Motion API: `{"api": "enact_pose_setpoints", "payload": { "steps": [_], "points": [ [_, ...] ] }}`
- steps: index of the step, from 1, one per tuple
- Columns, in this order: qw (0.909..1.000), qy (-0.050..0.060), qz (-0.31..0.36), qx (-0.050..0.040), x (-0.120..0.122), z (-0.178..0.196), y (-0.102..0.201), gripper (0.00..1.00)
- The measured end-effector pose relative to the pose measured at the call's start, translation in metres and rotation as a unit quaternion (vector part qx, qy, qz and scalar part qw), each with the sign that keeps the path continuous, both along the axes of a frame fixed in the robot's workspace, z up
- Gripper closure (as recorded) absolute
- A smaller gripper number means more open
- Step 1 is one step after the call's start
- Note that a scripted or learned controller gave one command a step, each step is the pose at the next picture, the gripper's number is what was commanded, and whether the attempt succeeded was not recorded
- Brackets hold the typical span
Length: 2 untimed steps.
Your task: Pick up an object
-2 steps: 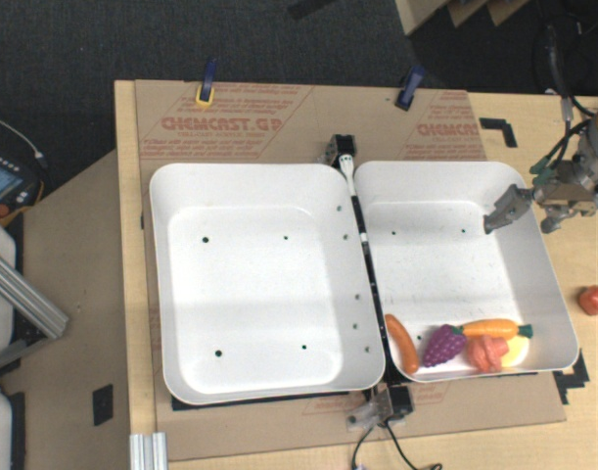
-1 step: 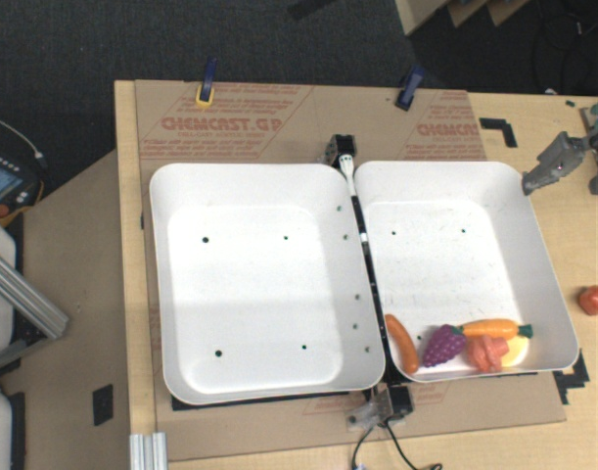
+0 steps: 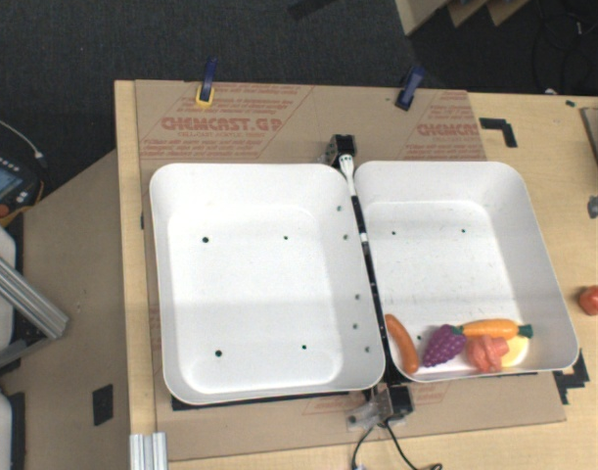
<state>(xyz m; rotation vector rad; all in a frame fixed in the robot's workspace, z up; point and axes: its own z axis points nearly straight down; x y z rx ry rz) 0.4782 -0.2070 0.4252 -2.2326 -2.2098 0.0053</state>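
Note:
Several toy foods lie along the near edge of the right bin (image 3: pixel 533 225). An orange-red sausage-shaped piece (image 3: pixel 401 344) rests against the bin's near left corner. A purple grape bunch (image 3: pixel 442 346) sits just right of it. An orange carrot (image 3: pixel 492 328) with a green tip lies above a red piece (image 3: pixel 483 352) and a pale yellow piece (image 3: pixel 515 352).
The left bin (image 3: pixel 171 262) sits beside the right one, joined along a black strip (image 3: pixel 362 253). Both rest on a cardboard sheet (image 3: pixel 279 116) held by blue clamps (image 3: pixel 207 81). A small orange object (image 3: pixel 590 301) lies off the right bin's right side.

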Motion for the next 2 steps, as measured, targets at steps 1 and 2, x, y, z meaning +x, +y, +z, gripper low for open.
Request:
{"api": "enact_pose_setpoints", "payload": {
  "steps": [1,2],
  "points": [
    [0.9999,-0.009,0.008,-0.0013,0.006,0.117,0.044,0.0],
    [1.0,0.001,0.002,0.0013,0.0,0.047,-0.02,0.0]
  ]
}}
